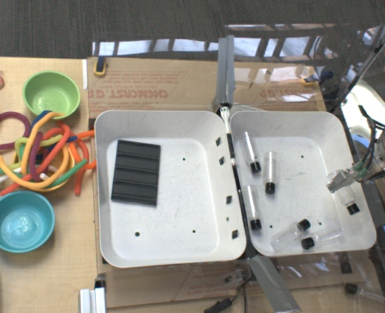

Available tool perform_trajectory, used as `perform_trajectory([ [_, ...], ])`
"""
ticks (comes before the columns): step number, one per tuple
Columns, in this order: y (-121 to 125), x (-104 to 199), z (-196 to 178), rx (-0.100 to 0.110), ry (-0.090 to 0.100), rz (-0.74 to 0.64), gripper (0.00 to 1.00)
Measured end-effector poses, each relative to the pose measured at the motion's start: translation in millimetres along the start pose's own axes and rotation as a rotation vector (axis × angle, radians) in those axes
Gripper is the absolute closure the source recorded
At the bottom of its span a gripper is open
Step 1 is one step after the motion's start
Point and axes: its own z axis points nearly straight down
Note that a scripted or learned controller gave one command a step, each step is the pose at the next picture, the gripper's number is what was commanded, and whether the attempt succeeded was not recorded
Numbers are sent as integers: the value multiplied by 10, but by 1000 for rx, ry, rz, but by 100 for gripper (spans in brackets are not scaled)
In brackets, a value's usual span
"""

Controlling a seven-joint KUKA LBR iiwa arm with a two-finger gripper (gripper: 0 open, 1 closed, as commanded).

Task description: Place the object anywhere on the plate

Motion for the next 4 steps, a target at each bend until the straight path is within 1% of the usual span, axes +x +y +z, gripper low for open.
perform_trajectory([
  [1, 465, -146, -367, -1, -2, -117, 100],
  [2, -222, 82, 11, 1, 2, -210, 100],
  [3, 183, -52, -352, -2, -1, -272, 100],
  [4, -226, 310, 180, -1, 1, -451, 100],
])
